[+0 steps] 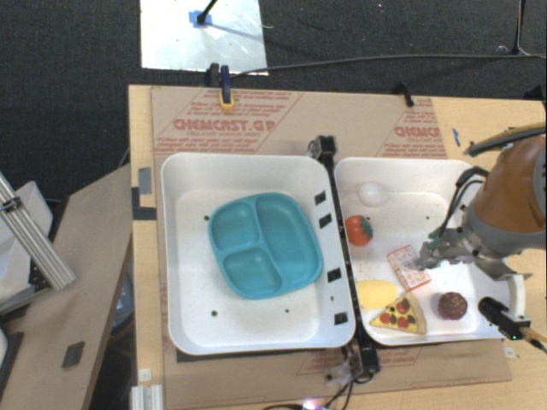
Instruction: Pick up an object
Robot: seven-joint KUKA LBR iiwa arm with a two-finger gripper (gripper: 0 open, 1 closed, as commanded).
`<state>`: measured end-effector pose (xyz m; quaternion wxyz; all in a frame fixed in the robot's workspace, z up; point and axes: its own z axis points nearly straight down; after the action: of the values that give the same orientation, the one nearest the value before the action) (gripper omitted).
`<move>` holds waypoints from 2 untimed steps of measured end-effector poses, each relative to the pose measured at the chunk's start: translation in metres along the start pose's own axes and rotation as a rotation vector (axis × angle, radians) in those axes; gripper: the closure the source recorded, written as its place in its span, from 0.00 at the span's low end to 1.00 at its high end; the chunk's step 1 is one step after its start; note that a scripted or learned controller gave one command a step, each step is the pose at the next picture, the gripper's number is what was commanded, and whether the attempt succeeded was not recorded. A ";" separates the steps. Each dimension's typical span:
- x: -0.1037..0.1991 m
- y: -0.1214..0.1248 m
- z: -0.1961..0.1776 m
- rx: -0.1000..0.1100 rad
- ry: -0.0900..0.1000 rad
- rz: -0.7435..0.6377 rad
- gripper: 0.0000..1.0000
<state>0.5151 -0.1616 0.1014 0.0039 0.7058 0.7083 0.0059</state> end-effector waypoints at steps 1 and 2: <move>0.005 -0.004 -0.059 0.007 -0.005 -0.001 1.00; 0.007 -0.002 -0.102 0.007 -0.005 -0.001 1.00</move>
<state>0.5120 -0.1547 0.2036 0.0031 0.7055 0.7087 0.0018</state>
